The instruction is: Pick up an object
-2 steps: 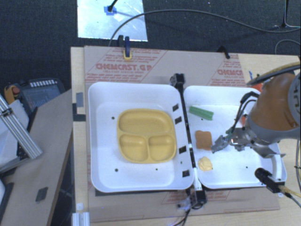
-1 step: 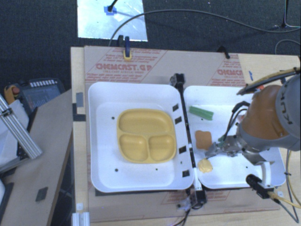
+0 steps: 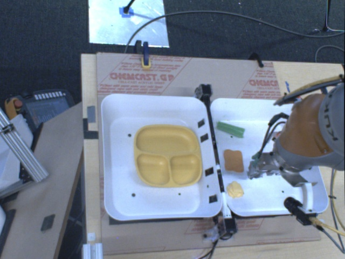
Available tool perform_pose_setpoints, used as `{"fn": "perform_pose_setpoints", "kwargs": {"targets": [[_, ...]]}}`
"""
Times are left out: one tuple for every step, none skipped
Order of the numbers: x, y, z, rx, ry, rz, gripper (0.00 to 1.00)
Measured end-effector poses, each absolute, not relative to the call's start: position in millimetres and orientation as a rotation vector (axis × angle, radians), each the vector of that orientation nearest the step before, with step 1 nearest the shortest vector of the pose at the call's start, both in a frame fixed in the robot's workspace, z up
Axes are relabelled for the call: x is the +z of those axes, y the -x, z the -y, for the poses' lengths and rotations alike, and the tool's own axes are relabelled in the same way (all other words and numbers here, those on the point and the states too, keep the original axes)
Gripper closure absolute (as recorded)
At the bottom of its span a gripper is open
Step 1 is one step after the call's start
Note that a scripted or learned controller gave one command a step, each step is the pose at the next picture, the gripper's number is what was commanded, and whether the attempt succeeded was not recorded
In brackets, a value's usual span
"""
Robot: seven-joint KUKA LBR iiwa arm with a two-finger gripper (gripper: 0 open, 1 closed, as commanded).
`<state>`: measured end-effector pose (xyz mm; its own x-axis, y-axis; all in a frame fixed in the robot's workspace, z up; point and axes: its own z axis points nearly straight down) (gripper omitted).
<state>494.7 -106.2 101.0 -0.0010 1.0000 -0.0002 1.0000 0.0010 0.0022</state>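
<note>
Objects for picking lie in the right bin (image 3: 321,198): a green block (image 3: 230,129) near its far-left corner, a brown block (image 3: 233,160) around the middle of its left side, and a pale yellow lump (image 3: 235,189) near its front-left corner. Just to the right of the brown block hangs the gripper (image 3: 257,169), low over the bin floor with nothing seen between its tips, though whether it is spread or closed cannot be told from this angle. Beside it, the left bin (image 3: 116,161) holds a yellow divided tray (image 3: 165,155) with three compartments.
</note>
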Motion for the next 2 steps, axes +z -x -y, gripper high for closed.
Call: {"fn": "perform_pose_setpoints", "kwargs": {"targets": [[159.6,-489.6,112.3,0.006,-2.217,-2.218,1.00],[207.1,-498.5,107.6,0.007,-2.212,-2.222,1.00]]}}
